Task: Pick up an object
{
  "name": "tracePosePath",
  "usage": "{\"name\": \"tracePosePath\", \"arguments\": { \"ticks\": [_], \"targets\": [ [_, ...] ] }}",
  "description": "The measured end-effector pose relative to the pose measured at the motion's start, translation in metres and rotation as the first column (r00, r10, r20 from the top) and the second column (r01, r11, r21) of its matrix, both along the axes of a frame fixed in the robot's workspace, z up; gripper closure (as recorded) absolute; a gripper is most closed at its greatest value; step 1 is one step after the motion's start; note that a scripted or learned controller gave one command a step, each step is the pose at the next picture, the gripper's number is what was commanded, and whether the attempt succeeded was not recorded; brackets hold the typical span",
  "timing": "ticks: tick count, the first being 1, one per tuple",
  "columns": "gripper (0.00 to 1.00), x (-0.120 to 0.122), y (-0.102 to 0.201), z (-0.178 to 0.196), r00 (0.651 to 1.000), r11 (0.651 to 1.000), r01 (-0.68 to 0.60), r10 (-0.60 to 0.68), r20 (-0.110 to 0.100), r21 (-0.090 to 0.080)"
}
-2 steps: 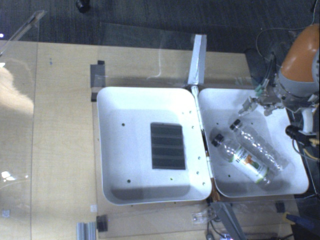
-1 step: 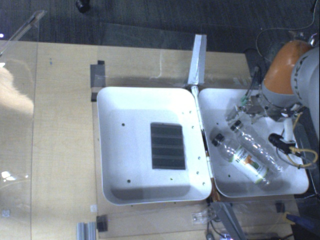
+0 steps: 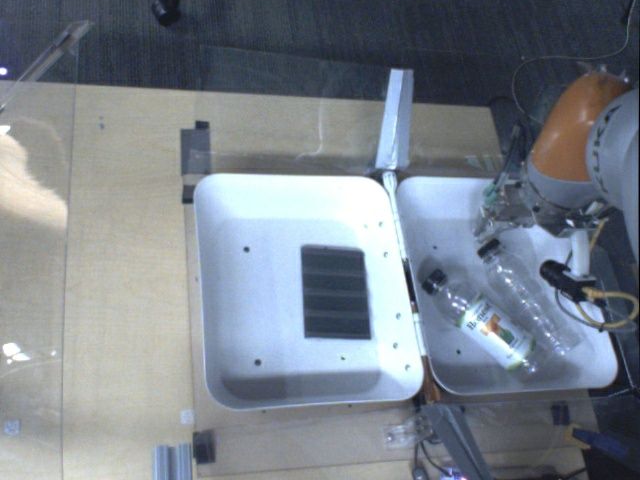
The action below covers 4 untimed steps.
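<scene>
Clear plastic makes the two bottles lying in the right bin [image 3: 440, 203]. The pincer [image 3: 497, 220] hangs over the far part of this bin, and I cannot tell if it is spread or pressed together. Directly below it, toward the near side, one clear bottle [image 3: 525, 293] lies with its dark cap close to the pincer. The labelled bottle [image 3: 480, 320] lies further left and nearer. Far to the left, a dark ridged pad [image 3: 335, 290] rests in the left bin [image 3: 230, 268].
</scene>
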<state>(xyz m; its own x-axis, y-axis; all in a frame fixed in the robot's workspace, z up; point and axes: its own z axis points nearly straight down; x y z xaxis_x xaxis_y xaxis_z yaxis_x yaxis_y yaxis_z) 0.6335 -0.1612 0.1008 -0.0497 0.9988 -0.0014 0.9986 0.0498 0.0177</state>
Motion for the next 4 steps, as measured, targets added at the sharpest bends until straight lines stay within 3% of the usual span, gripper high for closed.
{"name": "tracePosePath", "arguments": {
  "ticks": [1, 2, 3, 4],
  "targets": [
    [0.00, 0.000, 0.000, 0.000, 1.000, 1.000, 0.000, 0.000, 0.000, 0.000],
    [0.00, -0.024, -0.033, -0.013, 0.993, 0.993, -0.119, 0.119, -0.009, -0.002],
    [1.00, -0.020, -0.031, 0.001, 0.993, 0.993, -0.121, 0.121, 0.000, -0.003],
    [0.00, -0.020, -0.031, 0.000, 0.993, 0.993, -0.121, 0.121, 0.000, -0.003]
  ]
}}
